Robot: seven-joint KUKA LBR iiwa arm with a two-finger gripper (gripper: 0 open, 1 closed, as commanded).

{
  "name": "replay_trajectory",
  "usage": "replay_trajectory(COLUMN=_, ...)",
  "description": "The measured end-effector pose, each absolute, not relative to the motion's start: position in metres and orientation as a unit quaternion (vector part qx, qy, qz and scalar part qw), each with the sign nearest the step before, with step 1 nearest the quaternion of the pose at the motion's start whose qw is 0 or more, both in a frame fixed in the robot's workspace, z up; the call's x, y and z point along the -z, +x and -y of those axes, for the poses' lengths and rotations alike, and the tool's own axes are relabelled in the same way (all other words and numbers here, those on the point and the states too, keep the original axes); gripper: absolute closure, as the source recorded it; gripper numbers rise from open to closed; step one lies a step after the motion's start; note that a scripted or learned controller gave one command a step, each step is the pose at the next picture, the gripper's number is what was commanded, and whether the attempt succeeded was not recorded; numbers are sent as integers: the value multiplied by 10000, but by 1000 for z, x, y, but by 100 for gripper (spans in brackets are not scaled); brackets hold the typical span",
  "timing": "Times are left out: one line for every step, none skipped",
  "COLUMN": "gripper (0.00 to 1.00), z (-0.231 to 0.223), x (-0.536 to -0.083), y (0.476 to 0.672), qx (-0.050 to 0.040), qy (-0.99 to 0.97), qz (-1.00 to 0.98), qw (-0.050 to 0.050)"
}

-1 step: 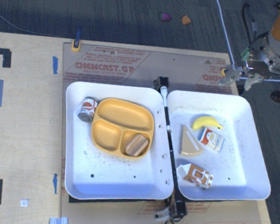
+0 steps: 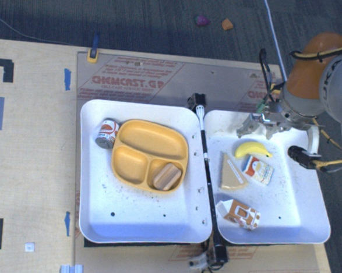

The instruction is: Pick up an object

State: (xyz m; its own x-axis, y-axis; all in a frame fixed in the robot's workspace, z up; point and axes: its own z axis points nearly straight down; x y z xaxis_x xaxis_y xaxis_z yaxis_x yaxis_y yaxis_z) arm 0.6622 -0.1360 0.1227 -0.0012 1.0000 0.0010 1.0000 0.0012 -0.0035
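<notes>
Four small items lie in the right bin (image 2: 310,227), and the banana (image 2: 253,150) nearest the spread, empty claw (image 2: 264,128) looks light, smooth and curved, so I'd pinch across its thick middle.

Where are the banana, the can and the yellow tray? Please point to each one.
banana (image 2: 252,149), camera view, middle of its curve.
can (image 2: 107,133), camera view, middle of its side.
yellow tray (image 2: 150,138), camera view, bare floor of its long compartment.
</notes>
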Motion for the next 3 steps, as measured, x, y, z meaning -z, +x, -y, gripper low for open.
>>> replay_trajectory(gripper=0, z=123, x=-94, y=641, qx=7, qy=-7070, qz=7073, qw=-13)
replay_trajectory(gripper=0, z=103, x=-89, y=592, qx=26, qy=-7074, qz=7068, qw=-47)
replay_trajectory(gripper=0, z=120, x=-89, y=525, qx=29, qy=-7074, qz=7068, qw=-57)
